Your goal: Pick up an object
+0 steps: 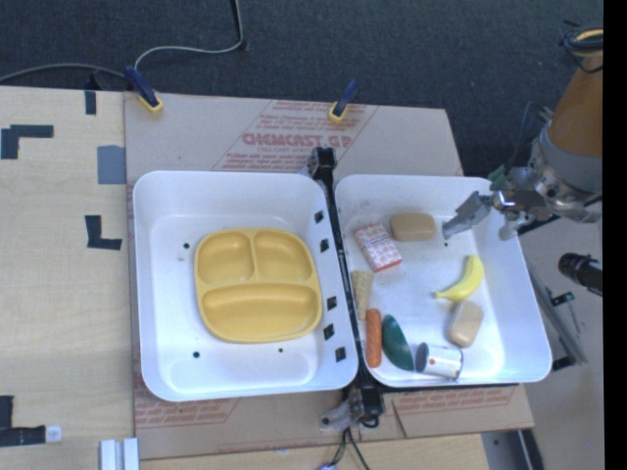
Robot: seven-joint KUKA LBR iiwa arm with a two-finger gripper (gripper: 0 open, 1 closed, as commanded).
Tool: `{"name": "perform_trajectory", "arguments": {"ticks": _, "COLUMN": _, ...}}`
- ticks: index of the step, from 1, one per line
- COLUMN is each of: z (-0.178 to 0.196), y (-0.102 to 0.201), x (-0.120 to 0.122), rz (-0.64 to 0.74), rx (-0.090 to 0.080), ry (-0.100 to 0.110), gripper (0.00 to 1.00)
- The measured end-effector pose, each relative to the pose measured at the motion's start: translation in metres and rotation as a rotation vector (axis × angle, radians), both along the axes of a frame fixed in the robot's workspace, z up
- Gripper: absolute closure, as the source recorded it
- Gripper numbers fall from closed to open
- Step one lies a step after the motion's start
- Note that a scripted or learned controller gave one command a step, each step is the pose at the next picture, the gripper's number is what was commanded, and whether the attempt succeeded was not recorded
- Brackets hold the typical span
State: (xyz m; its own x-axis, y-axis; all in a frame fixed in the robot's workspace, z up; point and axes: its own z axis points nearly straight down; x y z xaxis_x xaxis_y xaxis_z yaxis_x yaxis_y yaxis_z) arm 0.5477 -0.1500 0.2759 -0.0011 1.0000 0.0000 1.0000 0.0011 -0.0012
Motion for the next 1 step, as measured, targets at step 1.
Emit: {"name": "perform_trajectory", "arguments": {"ticks": 1, "z": -0.177, "y": 0.0323, "x": 0.0413, "rz": 0.0, "rx": 0.001, "ry": 0.004, "gripper": 0.0}}
